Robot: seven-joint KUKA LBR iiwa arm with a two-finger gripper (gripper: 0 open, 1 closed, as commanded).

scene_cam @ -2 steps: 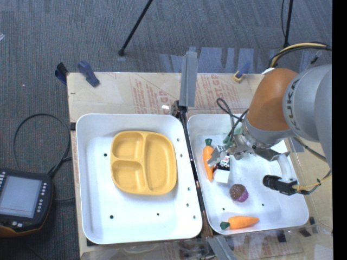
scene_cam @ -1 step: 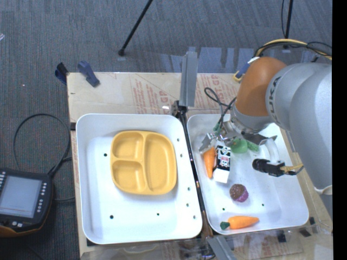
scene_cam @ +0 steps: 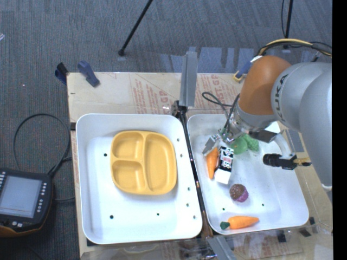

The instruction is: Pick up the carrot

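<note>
Orange carrot (scene_cam: 212,162) lies in the right bin (scene_cam: 282,196) just beside a small carton (scene_cam: 224,166), under the claw (scene_cam: 221,141); whether the claw is wide or narrow I cannot tell. Best to descend straddling the carrot's width, avoiding the carton; a second carrot (scene_cam: 242,221) lies near the front rim

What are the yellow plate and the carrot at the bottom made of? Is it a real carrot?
The yellow plate looks like plastic: one even colour, smooth moulded dividers, slight sheen. The carrot near the right bin's front edge is probably a plastic toy, not real: flat bright orange, smooth skin, tidy green tip. The view cannot settle it fully.
</note>
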